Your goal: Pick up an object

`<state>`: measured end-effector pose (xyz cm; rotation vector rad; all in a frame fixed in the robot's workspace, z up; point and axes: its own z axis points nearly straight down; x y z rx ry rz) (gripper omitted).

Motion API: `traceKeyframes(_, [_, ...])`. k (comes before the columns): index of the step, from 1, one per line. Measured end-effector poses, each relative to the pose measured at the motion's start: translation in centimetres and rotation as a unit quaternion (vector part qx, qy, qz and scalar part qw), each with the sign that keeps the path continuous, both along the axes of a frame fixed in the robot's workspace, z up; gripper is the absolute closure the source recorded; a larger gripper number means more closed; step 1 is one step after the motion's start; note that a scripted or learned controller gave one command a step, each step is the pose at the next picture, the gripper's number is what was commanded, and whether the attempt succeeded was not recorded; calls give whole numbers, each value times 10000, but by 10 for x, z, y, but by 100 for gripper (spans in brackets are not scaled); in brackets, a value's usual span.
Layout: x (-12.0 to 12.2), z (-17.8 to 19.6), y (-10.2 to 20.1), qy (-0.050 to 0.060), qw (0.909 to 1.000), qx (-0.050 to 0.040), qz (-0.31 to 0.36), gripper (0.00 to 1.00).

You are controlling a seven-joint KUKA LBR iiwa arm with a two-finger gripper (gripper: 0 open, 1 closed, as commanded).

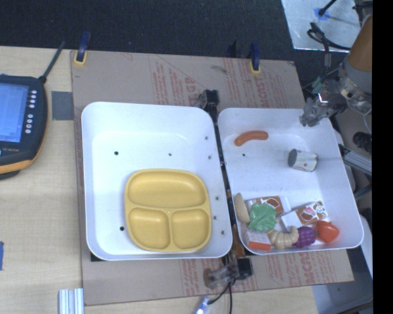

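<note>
Approach stage: your gripper [312, 114] hovers at the right bin's [354, 195] far right corner, holding nothing; whether it's parted, you cannot tell. Nearest pick, a grey cup [302, 160], lies near the right edge; descend next.

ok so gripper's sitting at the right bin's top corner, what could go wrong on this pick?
1. The gripper hangs over the right bin's rim; a straight descent may hit the wall.
2. The nearest targets, the grey cylinder and sausage, look round and could roll out of a pinch.
3. The toy food pile in the near corner is packed tight, so fingers may snag several pieces or none.
</note>
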<state>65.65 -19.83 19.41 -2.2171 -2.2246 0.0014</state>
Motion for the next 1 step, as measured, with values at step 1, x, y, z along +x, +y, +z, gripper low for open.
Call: traceKeyframes(1, [-8, 31, 22, -5, 10000, -2, 3, 100])
